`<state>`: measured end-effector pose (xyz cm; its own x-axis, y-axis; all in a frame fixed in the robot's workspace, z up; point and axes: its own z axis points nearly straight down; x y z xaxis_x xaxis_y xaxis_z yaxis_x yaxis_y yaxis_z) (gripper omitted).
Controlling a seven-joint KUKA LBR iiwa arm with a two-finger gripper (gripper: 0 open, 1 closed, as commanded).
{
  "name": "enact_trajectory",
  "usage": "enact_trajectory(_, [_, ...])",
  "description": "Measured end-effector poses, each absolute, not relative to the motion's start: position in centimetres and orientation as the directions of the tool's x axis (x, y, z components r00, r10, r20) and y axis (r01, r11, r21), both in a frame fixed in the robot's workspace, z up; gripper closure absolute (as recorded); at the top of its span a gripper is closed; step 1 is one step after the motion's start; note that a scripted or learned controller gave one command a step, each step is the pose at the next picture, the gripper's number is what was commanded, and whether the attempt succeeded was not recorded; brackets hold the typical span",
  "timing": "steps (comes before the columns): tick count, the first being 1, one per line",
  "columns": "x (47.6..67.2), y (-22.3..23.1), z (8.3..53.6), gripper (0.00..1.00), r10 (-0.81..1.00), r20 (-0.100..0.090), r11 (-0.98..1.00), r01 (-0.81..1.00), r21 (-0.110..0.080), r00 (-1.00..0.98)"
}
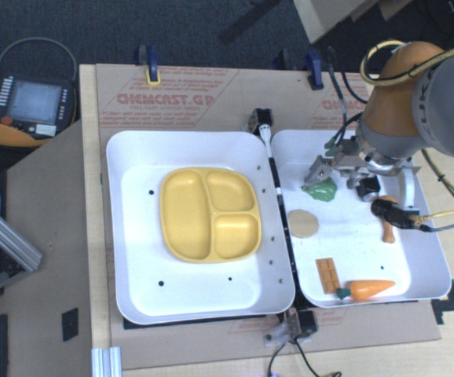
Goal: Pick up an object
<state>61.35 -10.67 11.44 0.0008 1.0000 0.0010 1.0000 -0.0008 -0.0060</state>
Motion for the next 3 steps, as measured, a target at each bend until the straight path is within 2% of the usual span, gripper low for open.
enact_trajectory(1, [61.5, -10.7, 12.8, 1.00, 1.000, 0.000, -0.001, 1.000, 0.000, 0.001])
enact_trajectory(3, [62.4, -10.8, 25.6, 1.00, 1.000, -0.002, 0.001, 1.000, 0.009, -0.001])
